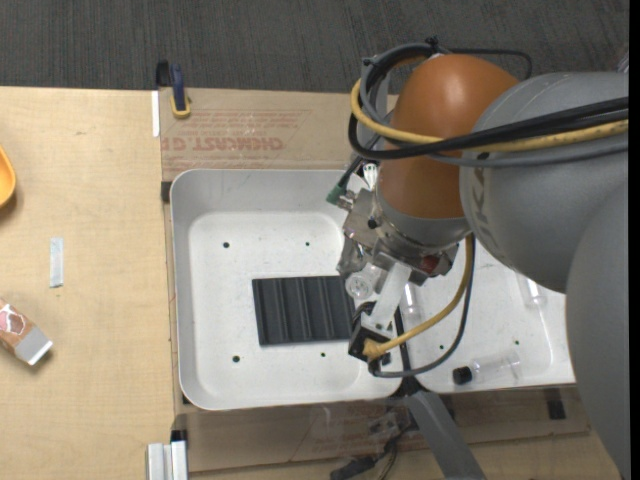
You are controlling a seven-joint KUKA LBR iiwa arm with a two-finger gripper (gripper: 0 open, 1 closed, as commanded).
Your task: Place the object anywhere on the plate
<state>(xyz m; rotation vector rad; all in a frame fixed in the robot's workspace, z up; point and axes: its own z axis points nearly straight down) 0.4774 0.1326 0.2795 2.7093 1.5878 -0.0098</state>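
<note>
A small clear bottle [492, 369] with a black cap is lying on its side in the right bin [500, 318], close to the front wall and well apart from the plate. The plate [298, 310], a flat black rectangle with long ribs, is lying in the left bin [200, 268]. The gripper [365, 293] is hanging over the plate's right edge; whether it is clenched or released cannot be told. Red lettering is showing upside down on the cardboard [240, 133] behind the bins, too faint to read.
</note>
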